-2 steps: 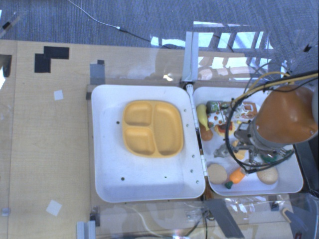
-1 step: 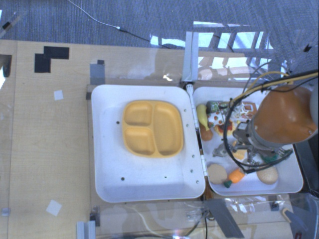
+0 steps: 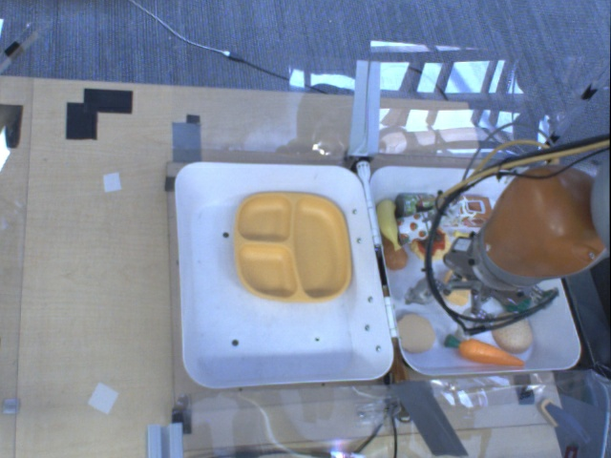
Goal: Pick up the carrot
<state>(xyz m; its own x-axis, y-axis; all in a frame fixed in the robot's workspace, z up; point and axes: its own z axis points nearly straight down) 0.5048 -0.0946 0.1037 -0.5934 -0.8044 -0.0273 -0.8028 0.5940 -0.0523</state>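
The carrot (image 3: 489,353) is orange with a green stem end and lies near the front edge of the right bin (image 3: 573,349). The arm's orange band and grey wrist hang over the middle of that bin, and the gripper (image 3: 474,301) points down beneath them, a little behind and to the left of the carrot. Wrist and cables cover the gripper. Nothing is seen held.
In the right bin lie a banana (image 3: 387,223), a round beige ball (image 3: 415,332), an egg-like object (image 3: 513,337) and small packages at the back. The left bin (image 3: 200,284) holds a yellow divided plate (image 3: 290,244). Black cables loop around the wrist.
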